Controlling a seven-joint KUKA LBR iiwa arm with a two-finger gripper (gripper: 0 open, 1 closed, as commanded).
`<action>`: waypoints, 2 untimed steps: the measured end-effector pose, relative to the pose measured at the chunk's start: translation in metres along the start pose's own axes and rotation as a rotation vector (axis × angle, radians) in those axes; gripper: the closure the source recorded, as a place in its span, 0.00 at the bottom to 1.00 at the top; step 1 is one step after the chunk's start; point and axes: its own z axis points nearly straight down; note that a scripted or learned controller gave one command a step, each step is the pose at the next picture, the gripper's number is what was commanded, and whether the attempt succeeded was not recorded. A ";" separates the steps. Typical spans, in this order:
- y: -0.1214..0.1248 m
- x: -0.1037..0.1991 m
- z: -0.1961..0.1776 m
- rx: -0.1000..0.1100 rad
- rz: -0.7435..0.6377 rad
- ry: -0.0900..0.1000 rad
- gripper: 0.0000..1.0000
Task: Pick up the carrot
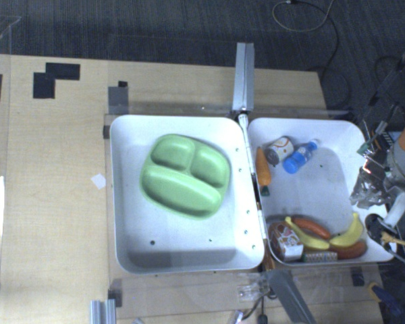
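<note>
We see the desk point(54, 181) carrying two white bins side by side. Left bin point(128, 235) holds a green divided plate point(186, 174), sitting centre, out of the way. Right bin point(324, 187) has the clutter: the carrot point(262, 167) lies lengthwise tight against its left wall, which we judge makes a pinch awkward from that side. Near it a small can point(279, 150) and a blue bottle point(300, 157); a banana point(347, 233) and other food crowd the near edge. The tool point(370, 189) hangs at the bin's right rim, well apart from the carrot; we cannot tell its state. Grasp not yet started.
</note>
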 end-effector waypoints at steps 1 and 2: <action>0.042 0.004 0.119 -0.004 0.302 0.002 1.00; 0.062 0.067 -0.004 0.001 0.519 0.000 1.00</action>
